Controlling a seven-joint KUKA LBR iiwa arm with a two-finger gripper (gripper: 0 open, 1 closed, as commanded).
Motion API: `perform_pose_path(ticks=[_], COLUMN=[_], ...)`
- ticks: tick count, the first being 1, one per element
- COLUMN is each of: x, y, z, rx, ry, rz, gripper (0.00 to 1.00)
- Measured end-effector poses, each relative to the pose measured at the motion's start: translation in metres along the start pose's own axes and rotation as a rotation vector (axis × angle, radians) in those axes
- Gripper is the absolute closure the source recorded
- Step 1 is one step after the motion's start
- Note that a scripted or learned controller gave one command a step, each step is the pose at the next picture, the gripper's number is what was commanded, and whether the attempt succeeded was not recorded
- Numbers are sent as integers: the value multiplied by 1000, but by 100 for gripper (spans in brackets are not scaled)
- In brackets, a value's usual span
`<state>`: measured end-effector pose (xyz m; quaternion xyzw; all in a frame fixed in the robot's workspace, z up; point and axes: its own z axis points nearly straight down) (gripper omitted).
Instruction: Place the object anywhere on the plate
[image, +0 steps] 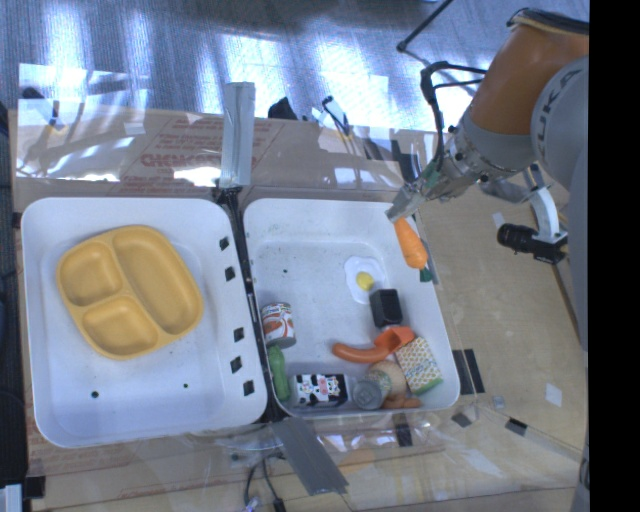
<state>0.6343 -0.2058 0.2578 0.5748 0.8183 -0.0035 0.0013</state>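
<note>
Fingers (405, 207) directly above carrot (409, 243)

Red mirrored lettering on the cardboard sheet (180, 158) behind the bins, too blurred to read, dark letters on the grey arm link (570, 110) at the right, cut off, label on the small can (278, 325) illegible

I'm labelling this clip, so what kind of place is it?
Probably a robotics lab pick-and-place bench: a grey-and-orange arm reaching over two white bins, toy food like a carrot, and a yellow plate.
</note>
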Motion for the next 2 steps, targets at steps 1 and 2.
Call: perform_pose_path(ticks=[1,2], x=[0,0], y=[1,2], z=[-10,-20], rx=[-1,-2], ry=[-3,-6], rz=[-5,-11], gripper=[100,100])
